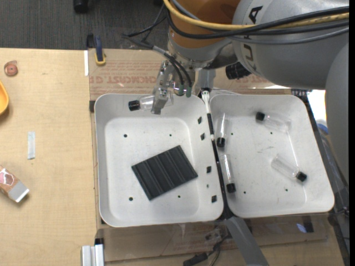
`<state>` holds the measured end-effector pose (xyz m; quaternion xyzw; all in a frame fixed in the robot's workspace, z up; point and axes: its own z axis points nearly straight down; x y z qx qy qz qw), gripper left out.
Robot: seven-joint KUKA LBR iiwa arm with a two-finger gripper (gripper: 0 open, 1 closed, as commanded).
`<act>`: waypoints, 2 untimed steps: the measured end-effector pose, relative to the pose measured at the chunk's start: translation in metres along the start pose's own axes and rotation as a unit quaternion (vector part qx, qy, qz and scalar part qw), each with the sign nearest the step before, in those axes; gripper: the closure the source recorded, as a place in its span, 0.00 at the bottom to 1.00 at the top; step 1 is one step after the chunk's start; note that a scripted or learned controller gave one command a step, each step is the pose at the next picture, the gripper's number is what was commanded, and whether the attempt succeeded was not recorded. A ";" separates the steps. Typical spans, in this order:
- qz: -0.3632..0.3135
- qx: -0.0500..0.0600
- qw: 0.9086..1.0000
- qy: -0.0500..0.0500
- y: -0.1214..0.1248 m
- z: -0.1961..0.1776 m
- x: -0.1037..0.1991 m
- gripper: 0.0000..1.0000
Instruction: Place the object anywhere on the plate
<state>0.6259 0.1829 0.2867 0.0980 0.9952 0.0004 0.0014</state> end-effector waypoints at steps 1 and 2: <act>-0.163 -0.001 0.987 -0.001 -0.023 -0.006 -0.028 1.00; -0.279 -0.001 0.960 -0.001 -0.030 -0.035 -0.041 1.00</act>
